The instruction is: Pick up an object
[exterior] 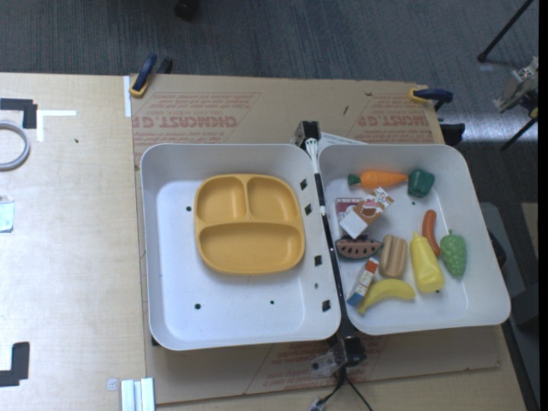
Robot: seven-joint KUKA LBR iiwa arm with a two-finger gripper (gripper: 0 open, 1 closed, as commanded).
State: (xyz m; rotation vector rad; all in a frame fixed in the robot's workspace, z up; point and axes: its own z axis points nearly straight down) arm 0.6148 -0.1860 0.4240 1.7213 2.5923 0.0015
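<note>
The right bin (479, 289) holds several toy foods. An orange carrot (382, 179) and a dark green pepper (419, 181) lie at its far side. A red chili (429, 229), green grapes (454, 254) and a yellow corn cob (425, 265) sit on the right. A banana (385, 294), a hot dog bun (393, 255), a brown slice (357, 247) and a white-red packet (358, 217) lie toward the left. The left bin (171, 298) carries a yellow divided plate (249, 223).
Cardboard (197, 114) lies under both bins on the wooden bench (68, 255). Blue-yellow clamps (143, 74) (431, 96) grip its far edge. A tape ring (12, 146) sits at the far left. Black clips (306, 132) join the bins along their shared wall.
</note>
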